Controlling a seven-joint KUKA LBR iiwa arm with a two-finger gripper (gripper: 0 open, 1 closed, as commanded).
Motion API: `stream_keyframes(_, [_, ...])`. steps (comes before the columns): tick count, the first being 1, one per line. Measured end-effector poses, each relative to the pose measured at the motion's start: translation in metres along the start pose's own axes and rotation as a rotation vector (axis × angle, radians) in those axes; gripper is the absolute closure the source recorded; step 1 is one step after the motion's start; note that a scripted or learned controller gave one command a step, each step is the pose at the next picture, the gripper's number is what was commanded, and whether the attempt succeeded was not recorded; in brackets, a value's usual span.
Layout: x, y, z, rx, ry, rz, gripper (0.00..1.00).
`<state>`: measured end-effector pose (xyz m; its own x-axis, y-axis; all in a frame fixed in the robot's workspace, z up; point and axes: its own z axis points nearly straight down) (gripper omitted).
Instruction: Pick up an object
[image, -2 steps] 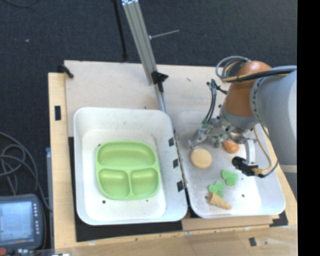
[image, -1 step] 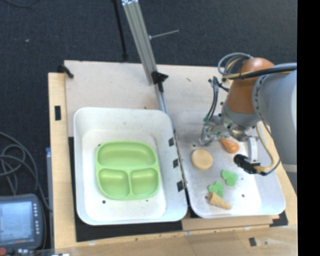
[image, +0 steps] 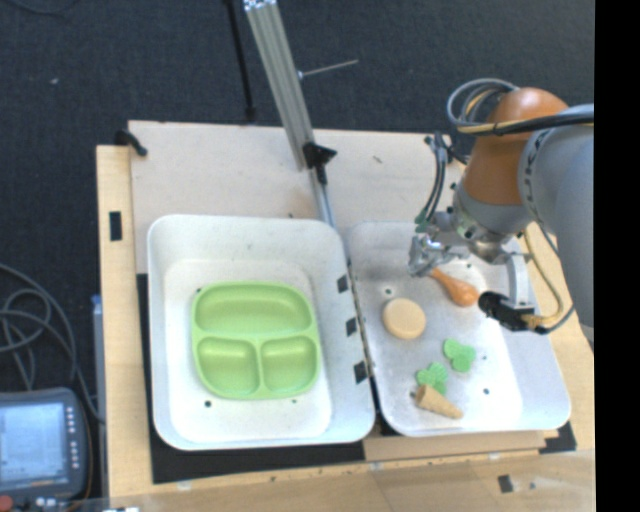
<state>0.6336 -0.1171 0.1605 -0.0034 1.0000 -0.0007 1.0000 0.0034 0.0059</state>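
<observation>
Tool (image: 432, 262) sits just beside the carrot (image: 456, 289).

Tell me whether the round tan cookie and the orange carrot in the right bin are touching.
Apart. In the camera view, bare white bin floor shows between the round tan cookie and the orange carrot.

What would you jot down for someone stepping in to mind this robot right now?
Pincer: low over the right bin, next to the orange carrot; whether it grips anything cannot be told.
Right bin also holds a tan round disc, two green pieces and a cone-shaped piece.
Left bin holds a green divided plate.
Done: nothing visibly lifted.
Left: grasp one object and raise it.
</observation>
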Motion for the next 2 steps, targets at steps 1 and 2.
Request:
stream_keyframes(1, [-0.004,0.002,-0.044,0.0,-0.001,-0.001,1.0])
stream_keyframes(2, [-0.006,0.004,-0.099,-0.002,-0.001,-0.001,1.0])
